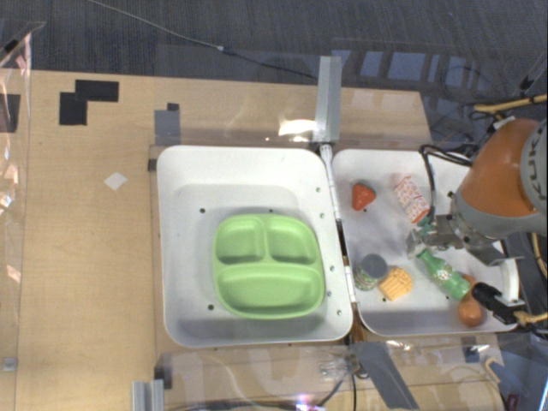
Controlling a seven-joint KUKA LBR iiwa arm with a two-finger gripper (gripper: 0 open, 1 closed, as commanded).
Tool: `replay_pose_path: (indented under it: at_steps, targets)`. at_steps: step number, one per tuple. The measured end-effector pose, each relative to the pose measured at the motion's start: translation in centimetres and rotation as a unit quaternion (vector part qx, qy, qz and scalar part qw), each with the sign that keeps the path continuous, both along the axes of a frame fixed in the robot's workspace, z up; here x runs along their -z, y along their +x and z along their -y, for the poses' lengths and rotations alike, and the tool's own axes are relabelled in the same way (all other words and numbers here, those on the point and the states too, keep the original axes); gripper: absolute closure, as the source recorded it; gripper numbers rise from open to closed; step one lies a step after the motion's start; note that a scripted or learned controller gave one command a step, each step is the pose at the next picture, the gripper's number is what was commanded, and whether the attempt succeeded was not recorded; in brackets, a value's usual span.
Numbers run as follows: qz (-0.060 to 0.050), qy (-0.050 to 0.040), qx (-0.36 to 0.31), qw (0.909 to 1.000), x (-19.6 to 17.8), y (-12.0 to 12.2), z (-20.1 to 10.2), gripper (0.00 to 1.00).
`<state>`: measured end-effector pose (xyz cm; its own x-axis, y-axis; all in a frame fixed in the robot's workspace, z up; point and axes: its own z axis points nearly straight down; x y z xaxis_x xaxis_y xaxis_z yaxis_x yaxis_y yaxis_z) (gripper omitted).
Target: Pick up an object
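Orange ball [470,312] untouched in right bin [377,319]; gripper [425,237] poised low over green bottle [444,273]; grip state unclear; nothing lifted yet.

The scene is evenly and fairly brightly lit from above, so that the two white bins [338,195] are rendered almost washed out, and only a soft, short shadow is cast beneath the green tray [269,266]. A patch of glare is seen at the far rim of the left bin, near the metal post [329,97], and faint pinkish reflections are caught on a transparent panel along the left edge. The picture is moderately sharp but coarse, so that small objects are shown with smeared detail.
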<state>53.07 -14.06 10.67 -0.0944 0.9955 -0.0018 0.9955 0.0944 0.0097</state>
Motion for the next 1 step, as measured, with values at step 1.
replay_pose_path:
  at_steps: [1]
  targets:
    - [0.000,0.0000,0.000,1.0000,0.00,0.00,0.00,0.00]
